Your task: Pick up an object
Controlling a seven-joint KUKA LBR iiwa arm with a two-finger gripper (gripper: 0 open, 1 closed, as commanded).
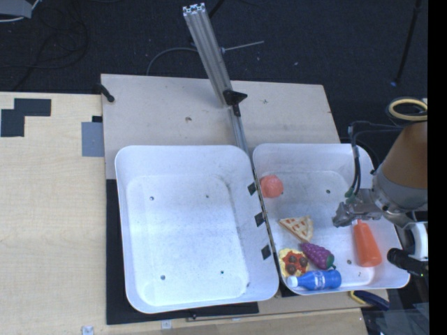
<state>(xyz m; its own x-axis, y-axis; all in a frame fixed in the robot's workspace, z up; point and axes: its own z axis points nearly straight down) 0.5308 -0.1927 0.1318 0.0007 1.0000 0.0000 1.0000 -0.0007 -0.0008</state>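
The right bin (314, 160) holds a red ball (271, 185) near its left wall, a waffle-like wedge (298, 226), a purple grape bunch (317, 254), a yellow and red toy (292, 262), a blue bottle (318, 280) at the front, and an orange carrot-shaped piece (366, 244) at the right. My gripper (347, 215) hangs over the right part of this bin, just left of the orange piece's upper end. Nothing shows between its fingers.
The left bin (183, 229) sits beside the right one, with black clips (256, 218) along the shared wall. A metal rail (213, 54) slants up from behind the bins. The arm's orange band (408, 159) looms at the right edge.
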